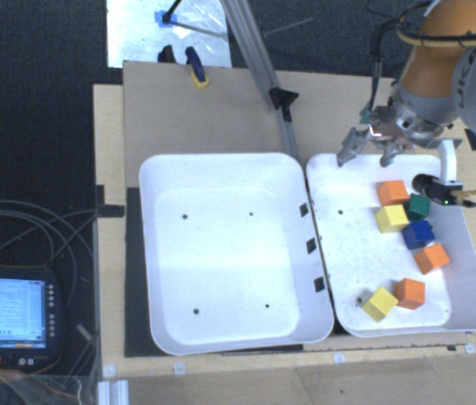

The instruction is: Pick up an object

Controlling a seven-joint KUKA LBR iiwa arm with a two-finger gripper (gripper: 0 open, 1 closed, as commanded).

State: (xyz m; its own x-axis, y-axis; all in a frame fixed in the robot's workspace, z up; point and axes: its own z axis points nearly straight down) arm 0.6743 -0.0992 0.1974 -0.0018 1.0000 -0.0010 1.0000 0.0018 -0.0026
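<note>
My gripper [369, 151] hangs over the far edge of the right bin [339, 251], its two fingers spread apart with nothing between them. Just below and right of it lie an orange block [392, 192], a yellow block [392, 218], a green block [419, 207], a blue block [418, 232] and another orange block [431, 257]. Near the bin's front sit a yellow block [381, 303] and an orange block [409, 293] side by side.
The left bin [221, 251] lies beside the right one. A tripod leg [255, 45] slants down to the bins' far junction. A teach pendant [14, 315] lies at the lower left. Cables hang near the wrist.
</note>
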